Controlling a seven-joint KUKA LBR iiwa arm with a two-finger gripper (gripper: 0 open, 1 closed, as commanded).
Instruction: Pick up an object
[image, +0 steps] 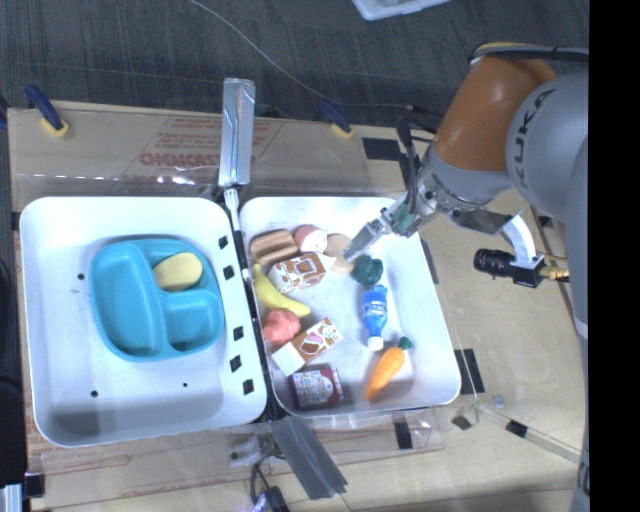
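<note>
The jaws (352, 252) hover touching a beige piece (339, 245) beside the green toy (368, 269).

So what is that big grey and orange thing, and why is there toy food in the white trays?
That is a robot arm. One camera above the bench looks down at a slant, and the arm reaches in from the right. At its tip is a gripper with two fingers for picking things up. It hangs over the right bin, among toy food: a carrot, a blue bottle, a banana. I cannot tell if it holds anything. The left bin has a blue tray with a yellow toy on it.
</note>
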